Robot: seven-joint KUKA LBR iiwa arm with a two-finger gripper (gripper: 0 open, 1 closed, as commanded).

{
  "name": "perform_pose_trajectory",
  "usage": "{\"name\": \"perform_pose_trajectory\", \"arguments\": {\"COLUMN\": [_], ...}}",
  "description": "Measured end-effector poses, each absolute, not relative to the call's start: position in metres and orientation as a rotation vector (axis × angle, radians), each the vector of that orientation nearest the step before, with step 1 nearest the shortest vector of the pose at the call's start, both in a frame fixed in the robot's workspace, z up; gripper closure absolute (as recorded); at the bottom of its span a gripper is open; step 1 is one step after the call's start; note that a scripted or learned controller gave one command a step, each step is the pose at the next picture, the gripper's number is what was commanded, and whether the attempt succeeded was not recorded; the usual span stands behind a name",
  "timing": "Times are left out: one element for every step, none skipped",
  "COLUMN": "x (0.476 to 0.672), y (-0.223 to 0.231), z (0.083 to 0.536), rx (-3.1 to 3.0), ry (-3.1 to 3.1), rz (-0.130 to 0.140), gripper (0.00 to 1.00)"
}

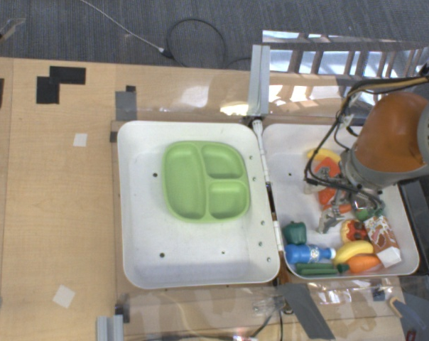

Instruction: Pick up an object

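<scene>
My gripper (333, 217) hangs low inside the right bin (285, 155), under the arm's orange band (392, 133). It sits among a pile of small toys. A red toy (327, 195) lies just behind it and a red-and-yellow toy (353, 231) just to its right. A dark green cup (295, 231) and a blue bottle (307, 253) lie to its front left. A yellow banana (353, 251) and an orange fruit (364, 263) lie in front of it. I see nothing clearly held.
The left bin (140, 247) holds a green divided plate (204, 180). A metal divider (268, 190) separates the bins. A printed packet (381, 233) and a white block (390, 256) sit at the right bin's front right corner. Black cables (335, 130) loop near the wrist.
</scene>
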State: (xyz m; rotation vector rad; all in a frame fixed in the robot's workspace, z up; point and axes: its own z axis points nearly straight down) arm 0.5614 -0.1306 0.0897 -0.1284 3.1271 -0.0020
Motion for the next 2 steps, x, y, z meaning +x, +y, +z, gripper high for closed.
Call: {"name": "perform_pose_trajectory", "arguments": {"x": [0.644, 0.586], "y": [-0.109, -0.154], "z": [0.088, 0.089], "rx": [0.134, 0.226], "ry": [3.126, 3.122], "rz": [0.002, -0.002], "gripper": [0.0, 0.0]}}
